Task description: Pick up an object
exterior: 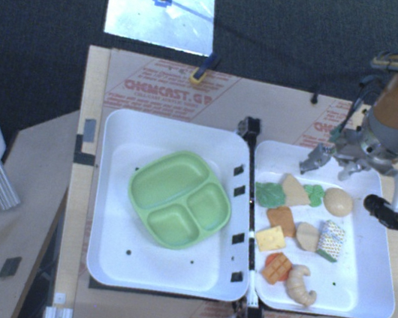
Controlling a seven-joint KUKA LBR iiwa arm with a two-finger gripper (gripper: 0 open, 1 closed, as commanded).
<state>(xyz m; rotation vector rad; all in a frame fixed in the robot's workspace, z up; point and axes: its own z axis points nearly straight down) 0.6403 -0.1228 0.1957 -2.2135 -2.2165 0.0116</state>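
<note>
**A:** The arm is reaching in from the right, and the gripper is hanging over the back of the right bin. Its two fingers are spread apart with nothing between them, so nothing is being carried.

**B:** And the pickings are all bunched together, aren't they?

**A:** They are. Toy food is lying in a cluster in the right bin: a green leafy piece, a tan wedge, a pale egg-like piece nearest the fingers, an orange block, a yellow slice and a curled croissant-like piece at the front.

**B:** Why is it hovering there rather than mid-pile?

**A:** My guess: it's lining up above the back row, where the egg-like piece is offering free sides. The crowded middle is risking a pinch on two things at once.

**B:** The left bin?

**A:** It's housing a green divided plate, sitting well apart from the arm.
</note>
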